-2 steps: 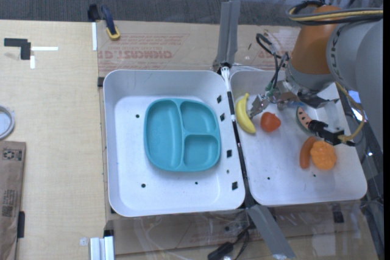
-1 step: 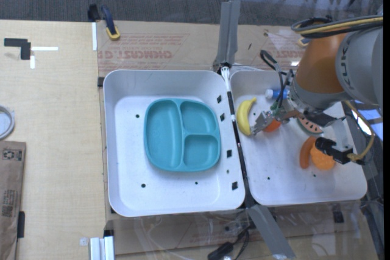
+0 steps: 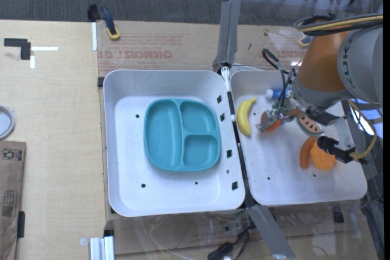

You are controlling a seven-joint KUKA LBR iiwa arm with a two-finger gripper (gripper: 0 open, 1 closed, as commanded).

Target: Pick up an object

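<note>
The step in hand looks like the reach: the arm is down inside the right bin point(image 3: 341, 195) and nothing shows between the fingers, so the grasp is not yet made.

Nearest the camera in that bin, towards its near right corner, lie two orange pieces point(image 3: 315, 155), touching each other, with a black part of the arm's tooling just over their right side. Well apart from them, near the bin's left wall and about midway along it, a banana point(image 3: 244, 116) lies lengthwise. Between these, the gripper point(image 3: 266, 125) hangs low over the bin floor, its tip just beside the banana's right edge, and a small red-orange thing point(image 3: 273, 122) sits right at the tip. Whether that thing is touched or merely close, I cannot tell, and the fingers' spread is too small and cluttered to read. Behind the wrist, a watermelon slice point(image 3: 309, 126) lies partly under the arm, and a blue-white thing point(image 3: 272, 94) sits nearer the far wall.

In the left bin point(image 3: 116, 149), a teal tray point(image 3: 181, 134) rests in the middle, well apart from the gripper.

The next move, as I judge it, calls for settling squarely over one object, the red-orange thing or the banana, closing, and lifting clear of the left wall.
</note>
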